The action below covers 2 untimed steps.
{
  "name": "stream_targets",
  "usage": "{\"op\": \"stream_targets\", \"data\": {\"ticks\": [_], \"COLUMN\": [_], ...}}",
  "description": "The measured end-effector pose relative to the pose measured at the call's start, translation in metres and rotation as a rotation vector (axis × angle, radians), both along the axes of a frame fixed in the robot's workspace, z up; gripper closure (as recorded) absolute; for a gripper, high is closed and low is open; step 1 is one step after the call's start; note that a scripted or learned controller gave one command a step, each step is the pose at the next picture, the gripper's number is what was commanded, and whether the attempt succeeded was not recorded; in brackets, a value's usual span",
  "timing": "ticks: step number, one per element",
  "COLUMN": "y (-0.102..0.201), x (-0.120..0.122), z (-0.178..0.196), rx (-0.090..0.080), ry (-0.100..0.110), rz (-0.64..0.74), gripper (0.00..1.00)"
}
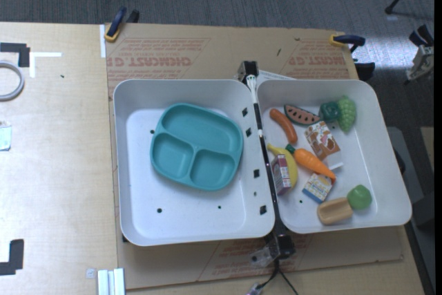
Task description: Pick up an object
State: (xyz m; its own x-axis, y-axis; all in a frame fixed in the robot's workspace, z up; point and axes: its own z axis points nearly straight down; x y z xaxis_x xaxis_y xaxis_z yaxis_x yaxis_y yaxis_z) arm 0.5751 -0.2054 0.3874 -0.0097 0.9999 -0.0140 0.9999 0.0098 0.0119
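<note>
Landmark: the teal tray (197,146), which has three compartments and lies flat in the left bin (131,217).
Nearest toys: a bread roll (334,211) and a green ball (359,197) sit touching each other in the near corner of the right bin (390,148), well to the right of the tray.
Middle toys: a small juice carton (317,186), a carrot (312,162), a banana (288,164) and a purple packet (280,173) lie close together, just right of the tray across the wall between the bins.
Farther toys: a snack box (322,139), a sausage (282,125), a watermelon slice (302,114) and a broccoli (340,112), right of the tray and beyond it.
Why so: the loose toys seem heaped in one bin as the choice for picking; the tray lies alone, probably as a place for sorting.
Task thing: any toy in the right bin can serve; the roll and ball look easiest, being at the side of the heap.
Jaws: not in view, so I cannot tell how far they are open or whether they hold anything.
Desk: brown cardboard (166,55) lies under both bins.
</note>
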Motion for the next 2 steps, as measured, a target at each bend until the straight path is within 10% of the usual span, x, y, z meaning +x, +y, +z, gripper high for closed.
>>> {"op": "stream_targets", "data": {"ticks": [2], "y": [-0.0006], "x": [0.0017], "z": [0.019], "rx": [-0.004], "ry": [-0.004], "rz": [0.004], "gripper": [1.0]}}
